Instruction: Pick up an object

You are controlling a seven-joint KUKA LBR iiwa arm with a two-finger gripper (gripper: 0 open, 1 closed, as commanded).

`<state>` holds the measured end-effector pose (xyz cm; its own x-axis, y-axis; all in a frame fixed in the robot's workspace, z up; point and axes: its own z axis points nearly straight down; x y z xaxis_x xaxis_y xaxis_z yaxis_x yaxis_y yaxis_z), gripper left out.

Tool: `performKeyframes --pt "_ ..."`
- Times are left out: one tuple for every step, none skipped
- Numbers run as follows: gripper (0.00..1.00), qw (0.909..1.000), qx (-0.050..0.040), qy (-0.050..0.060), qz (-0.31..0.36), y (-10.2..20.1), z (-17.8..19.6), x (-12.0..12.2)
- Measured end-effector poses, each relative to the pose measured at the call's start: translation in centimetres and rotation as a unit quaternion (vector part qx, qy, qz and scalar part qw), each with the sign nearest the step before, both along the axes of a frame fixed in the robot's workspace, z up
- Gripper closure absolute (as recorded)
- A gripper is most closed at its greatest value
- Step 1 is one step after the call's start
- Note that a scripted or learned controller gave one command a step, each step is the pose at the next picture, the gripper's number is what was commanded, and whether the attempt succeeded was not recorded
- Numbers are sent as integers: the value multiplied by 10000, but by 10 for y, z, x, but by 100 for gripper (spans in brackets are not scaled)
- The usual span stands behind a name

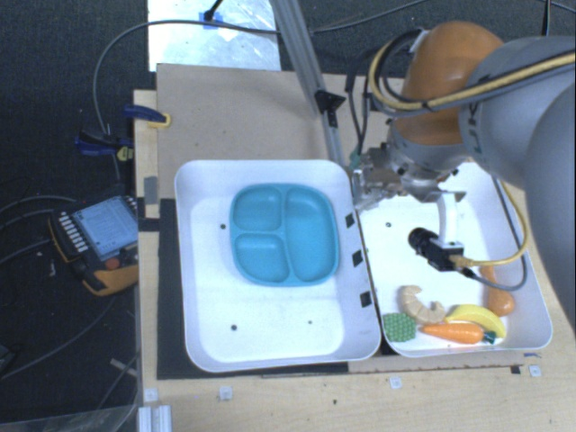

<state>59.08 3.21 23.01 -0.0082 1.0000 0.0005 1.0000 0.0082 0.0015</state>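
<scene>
My gripper (373, 183) hangs over the far left corner of the right bin (396, 268), close to the wall it shares with the left bin. Several toy foods lie bunched at the near end of the right bin: a green piece (399, 328), a beige curved piece (419, 304), a yellow banana (474, 316), an orange carrot (453, 333) and an orange round piece (499, 301). They are well apart from the gripper, towards the front. I see nothing between the gripper and the bin floor under it.
A blue divided plate (283, 234) lies in the far half of the left bin (261, 336). A grey pole (301, 43) slants up from between the bins. Clamps and a handheld device (99, 237) sit off the bench at left.
</scene>
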Motion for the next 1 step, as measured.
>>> performKeyframes --pt "100 10000 7 -13 5 54 5 23"
